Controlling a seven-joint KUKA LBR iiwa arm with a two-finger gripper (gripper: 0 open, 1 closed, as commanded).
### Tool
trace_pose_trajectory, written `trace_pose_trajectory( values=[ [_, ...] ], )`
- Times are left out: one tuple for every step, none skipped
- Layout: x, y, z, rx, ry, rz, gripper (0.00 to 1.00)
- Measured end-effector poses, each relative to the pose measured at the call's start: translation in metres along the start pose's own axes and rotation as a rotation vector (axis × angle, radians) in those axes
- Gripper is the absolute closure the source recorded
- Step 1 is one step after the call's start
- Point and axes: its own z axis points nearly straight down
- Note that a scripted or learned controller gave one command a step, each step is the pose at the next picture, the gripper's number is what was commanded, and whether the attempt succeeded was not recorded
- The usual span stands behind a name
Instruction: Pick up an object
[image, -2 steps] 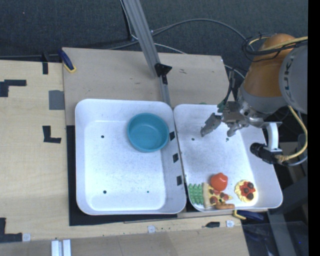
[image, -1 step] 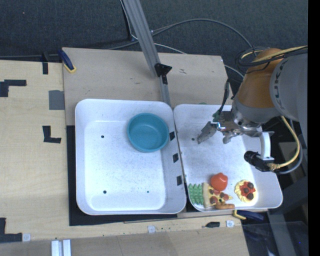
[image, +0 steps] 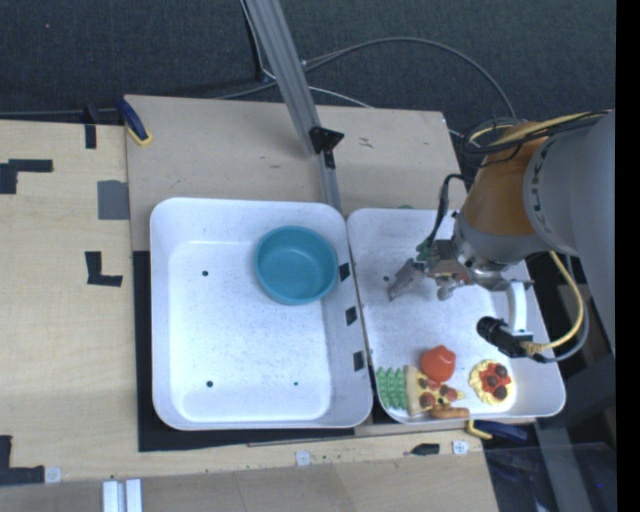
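Camera view: we see the gripper (image: 425, 285) hovering over the right bin (image: 400, 325), fingers spread apart, nothing between them. Toy food sits at the bin's 6 o'clock edge: red tomato (image: 437, 362), green piece (image: 392, 383), small pizza (image: 491, 381). We judge the tomato light, rigid, a bit slick; pinch across its round middle. Blue bowl (image: 295, 264) lies in the left bin (image: 215, 330) at 1 o'clock.

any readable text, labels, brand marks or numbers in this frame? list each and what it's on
None can be read.
Blue bowl in the left bin: plain, no marking.
Toy food in the right bin, red tomato-like piece and small pizza-like disc: printed patterns, no letters.
Black tape marks on the bench: shapes, not characters.
Gripper and arm: any label too small to tell.
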Motion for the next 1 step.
trace_pose_trajectory(
  values=[
    [0.0005,0.0012,-0.0123,-0.004,0.0,-0.001,1.0]
  ],
)
